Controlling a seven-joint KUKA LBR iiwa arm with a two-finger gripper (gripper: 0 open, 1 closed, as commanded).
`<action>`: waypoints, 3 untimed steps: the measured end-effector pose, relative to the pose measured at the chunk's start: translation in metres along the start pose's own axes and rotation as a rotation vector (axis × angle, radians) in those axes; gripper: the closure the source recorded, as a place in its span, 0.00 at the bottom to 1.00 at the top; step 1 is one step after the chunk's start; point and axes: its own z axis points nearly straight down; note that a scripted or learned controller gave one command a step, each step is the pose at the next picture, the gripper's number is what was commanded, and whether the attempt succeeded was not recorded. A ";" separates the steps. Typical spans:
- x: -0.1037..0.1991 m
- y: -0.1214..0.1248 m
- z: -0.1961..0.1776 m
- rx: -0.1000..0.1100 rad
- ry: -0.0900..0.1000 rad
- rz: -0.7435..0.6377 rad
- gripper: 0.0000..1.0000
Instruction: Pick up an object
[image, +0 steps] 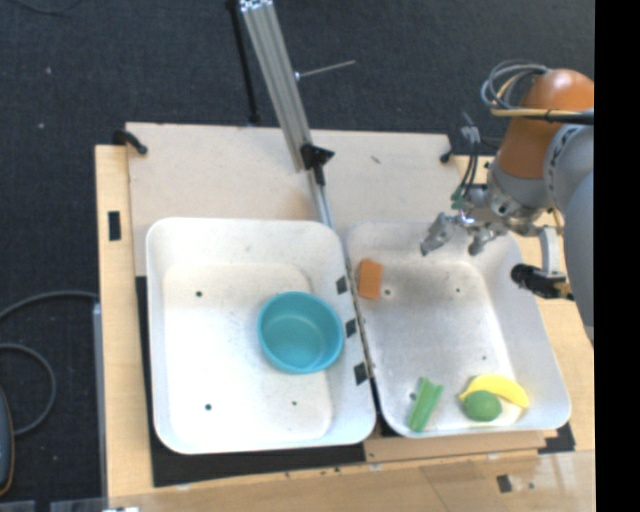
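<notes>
My gripper (455, 242) hangs over the far edge of the right bin (548, 362), open, with nothing between its fingers. An orange block (369, 279) lies at the bin's far left, to the left of the gripper and a little nearer. At the near edge of the same bin are a green stick (424, 405), a yellow curved piece (500, 387) and a green ball (482, 407) touching it. A teal bowl (300, 332) stands upright in the left bin (165, 300).
A slanted metal pole (285, 100) runs down from the top to the gap between the bins. Black clips sit along the divider (352, 330). The bench's pale board (220, 170) lies bare behind the bins.
</notes>
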 end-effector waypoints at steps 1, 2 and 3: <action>-0.001 0.002 -0.016 -0.010 -0.004 -0.003 1.00; 0.006 0.001 -0.077 -0.012 0.001 -0.003 1.00; 0.005 0.002 -0.104 -0.009 0.002 -0.005 1.00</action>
